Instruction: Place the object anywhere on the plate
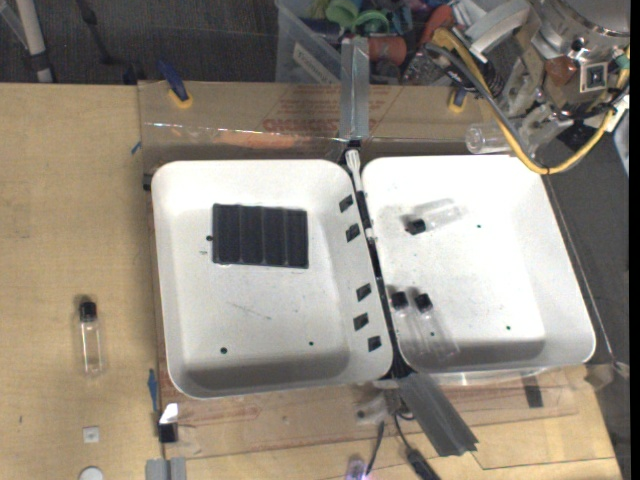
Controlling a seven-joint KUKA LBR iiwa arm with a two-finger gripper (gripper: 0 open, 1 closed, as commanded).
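Wooden bench (60, 188), pale; two shallow white bins sit side by side on it. You see the left bin (180, 268) carrying a black ribbed plate (260, 236), flat, toward its upper left of centre. In the right bin (520, 268) lie three clear vials with black caps: one vial (430, 216) near the upper middle, lying tilted, and a pair of vials (420, 318) just beside each other close to the divider wall, lower down. A fourth vial (90, 336) lies out on the bench, well left of both bins. Your arm's wrist and gripper (560, 63) hang at top right, above the far corner of the right bin, wrapped in yellow cable. Behind the bins a clear tub of coloured toys (400, 13) stands.
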